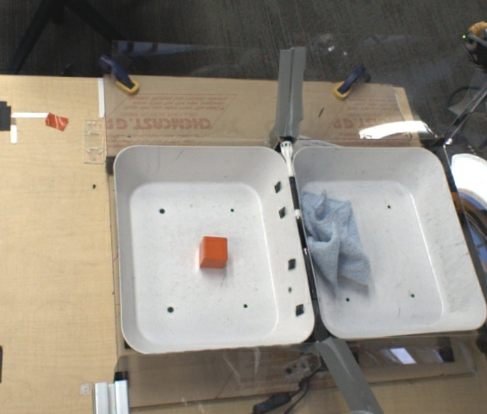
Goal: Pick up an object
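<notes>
— Where is the object? 
— A small orange block [214, 253] sits alone near the middle of the white bin on the view's left [140, 231]; it touches no wall.

— And the other bin? 
— The bin on the view's right [450, 257] holds a crumpled grey-blue cloth [336, 241], bunched against the wall next to the divider; both bins rest on the tabletop [36, 257].

— The tool? 
— Spread or pressed together, I cannot tell.

Orange block [214, 252], grey-blue cloth [336, 240], white bins [140, 317]
</notes>
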Action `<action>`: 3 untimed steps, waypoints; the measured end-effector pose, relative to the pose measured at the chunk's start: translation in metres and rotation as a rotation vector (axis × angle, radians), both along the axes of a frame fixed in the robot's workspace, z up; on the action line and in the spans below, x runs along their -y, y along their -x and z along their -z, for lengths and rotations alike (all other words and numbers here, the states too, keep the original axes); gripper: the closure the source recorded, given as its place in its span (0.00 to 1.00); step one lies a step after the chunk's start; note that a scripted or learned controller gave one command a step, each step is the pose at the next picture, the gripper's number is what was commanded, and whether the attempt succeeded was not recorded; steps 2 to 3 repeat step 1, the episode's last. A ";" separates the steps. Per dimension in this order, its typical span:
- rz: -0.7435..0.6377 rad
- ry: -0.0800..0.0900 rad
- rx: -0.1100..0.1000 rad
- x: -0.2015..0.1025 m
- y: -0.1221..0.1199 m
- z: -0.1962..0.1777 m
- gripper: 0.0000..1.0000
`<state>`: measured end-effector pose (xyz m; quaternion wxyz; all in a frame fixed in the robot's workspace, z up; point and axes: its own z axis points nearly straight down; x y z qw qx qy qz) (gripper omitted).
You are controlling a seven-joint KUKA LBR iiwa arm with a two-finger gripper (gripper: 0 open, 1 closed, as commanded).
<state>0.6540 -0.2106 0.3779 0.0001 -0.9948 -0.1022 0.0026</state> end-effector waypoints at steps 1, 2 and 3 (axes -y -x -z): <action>-0.008 -0.001 0.000 0.011 0.006 -0.002 1.00; -0.008 -0.001 0.000 0.011 0.006 -0.002 1.00; -0.008 -0.001 0.000 0.011 0.006 -0.002 1.00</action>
